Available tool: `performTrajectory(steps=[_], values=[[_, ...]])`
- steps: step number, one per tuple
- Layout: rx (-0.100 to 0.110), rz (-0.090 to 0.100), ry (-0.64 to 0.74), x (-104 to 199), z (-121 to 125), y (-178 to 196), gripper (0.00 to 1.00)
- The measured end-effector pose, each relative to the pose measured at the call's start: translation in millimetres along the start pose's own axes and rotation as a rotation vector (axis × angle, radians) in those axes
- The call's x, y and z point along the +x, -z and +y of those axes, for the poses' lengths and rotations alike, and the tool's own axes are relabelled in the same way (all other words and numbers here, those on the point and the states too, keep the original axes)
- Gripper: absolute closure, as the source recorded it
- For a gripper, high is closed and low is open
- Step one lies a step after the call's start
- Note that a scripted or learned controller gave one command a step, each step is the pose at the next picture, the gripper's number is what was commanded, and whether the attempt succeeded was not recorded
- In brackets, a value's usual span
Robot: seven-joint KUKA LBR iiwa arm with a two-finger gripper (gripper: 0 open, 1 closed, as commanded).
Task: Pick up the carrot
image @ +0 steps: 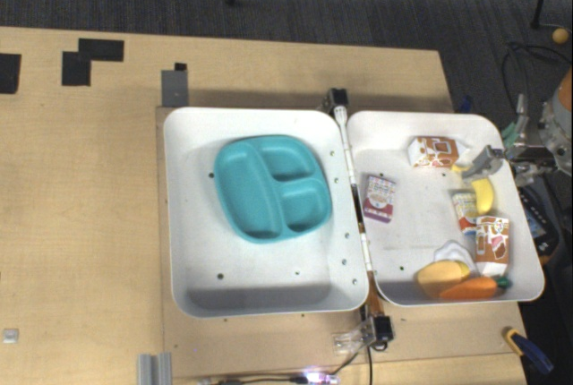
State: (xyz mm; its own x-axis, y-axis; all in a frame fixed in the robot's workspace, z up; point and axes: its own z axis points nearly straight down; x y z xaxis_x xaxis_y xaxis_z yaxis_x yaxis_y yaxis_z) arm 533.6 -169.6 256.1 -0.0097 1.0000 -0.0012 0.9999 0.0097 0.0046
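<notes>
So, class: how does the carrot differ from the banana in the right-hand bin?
The carrot is orange with a green end; the banana is yellow. The carrot lies across the bin's near corner, while the banana points along the far-right side. The carrot touches a yellow fruit; the banana sits by the gripper. Both share the right bin.

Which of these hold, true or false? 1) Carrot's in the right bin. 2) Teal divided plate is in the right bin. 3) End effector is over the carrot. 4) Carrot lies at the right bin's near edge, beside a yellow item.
1) True: the orange plastic carrot with a green tip lies in the shallow white right bin.
2) False: the teal divided plastic plate sits in the shallow white left bin.
3) False: the end effector is near the right bin's far right rim, well away from the carrot.
4) True: it touches the rounded yellow plastic fruit.
</notes>
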Motion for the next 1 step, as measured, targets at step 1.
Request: performTrajectory(steps=[1], values=[[0.002, 0.002, -0.178, 34.2, -29.6, 12.7, 0.0]])
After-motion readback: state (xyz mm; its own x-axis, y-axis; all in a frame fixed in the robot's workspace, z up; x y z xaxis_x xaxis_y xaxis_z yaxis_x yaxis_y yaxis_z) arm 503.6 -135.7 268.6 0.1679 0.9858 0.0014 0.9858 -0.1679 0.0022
